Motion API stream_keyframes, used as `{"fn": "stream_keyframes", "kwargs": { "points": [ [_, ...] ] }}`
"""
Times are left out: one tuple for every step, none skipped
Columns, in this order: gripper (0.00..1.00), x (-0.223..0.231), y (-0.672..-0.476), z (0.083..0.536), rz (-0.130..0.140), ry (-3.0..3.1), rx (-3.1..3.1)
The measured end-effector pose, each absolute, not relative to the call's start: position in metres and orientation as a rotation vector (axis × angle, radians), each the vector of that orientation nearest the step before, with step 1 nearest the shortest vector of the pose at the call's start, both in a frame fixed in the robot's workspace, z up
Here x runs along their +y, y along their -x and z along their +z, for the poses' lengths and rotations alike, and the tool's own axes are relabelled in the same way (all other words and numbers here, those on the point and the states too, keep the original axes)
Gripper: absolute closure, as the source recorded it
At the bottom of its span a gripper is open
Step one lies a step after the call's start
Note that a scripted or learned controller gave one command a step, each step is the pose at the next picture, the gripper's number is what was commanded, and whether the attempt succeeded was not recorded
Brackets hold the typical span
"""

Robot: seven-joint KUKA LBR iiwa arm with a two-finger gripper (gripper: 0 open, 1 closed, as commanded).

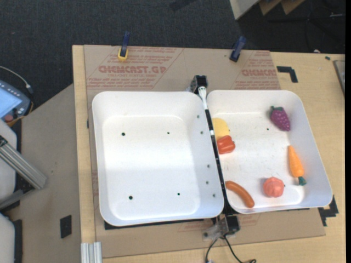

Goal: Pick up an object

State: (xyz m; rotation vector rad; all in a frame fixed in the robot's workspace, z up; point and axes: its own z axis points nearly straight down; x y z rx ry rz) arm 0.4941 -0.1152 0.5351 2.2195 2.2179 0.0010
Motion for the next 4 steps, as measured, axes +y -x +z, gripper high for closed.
{"fn": "stream_keyframes", "kwargs": {
  "points": [
    [1.0,-0.1239,-0.4789,0.5357,0.0,-2.222,2.22],
    [1.0,-0.1299,-0.4795,0.5353,0.0,-2.221,2.22],
    [1.0,-0.1317,-0.4794,0.5353,0.0,-2.221,2.219],
    [1.0,-0.1317,-0.4795,0.5353,0.0,-2.221,2.22]
  ]
}}
